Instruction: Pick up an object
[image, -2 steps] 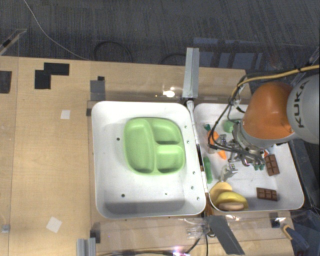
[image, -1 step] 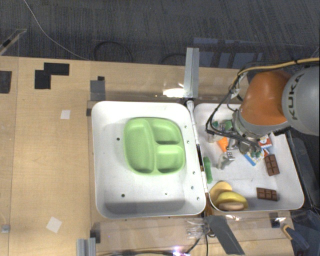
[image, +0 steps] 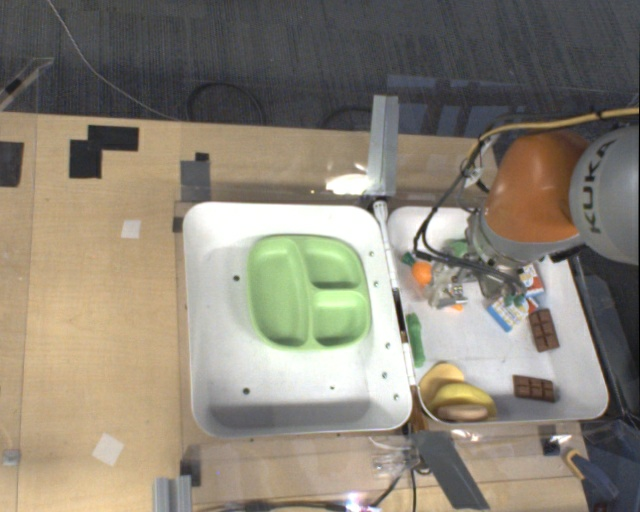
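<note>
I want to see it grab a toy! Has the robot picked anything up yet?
Not that I can tell. Done: the arm has reached over the right bin, and its gripper is low among the small things there. In hand: nothing I can see lifted. Left: the banana and both chocolate bars lie on the bin floor, and the green tray sits in the left bin.

Wooden bench (image: 90, 330), two white bins side by side: left bin (image: 215, 400), right bin (image: 585, 350)

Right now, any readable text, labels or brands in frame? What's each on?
"KUK": partial vertical lettering on the grey arm, cut off at the frame edge.
Blue and white packet in the right bin: print too small to read.
Nothing else legible.
</note>
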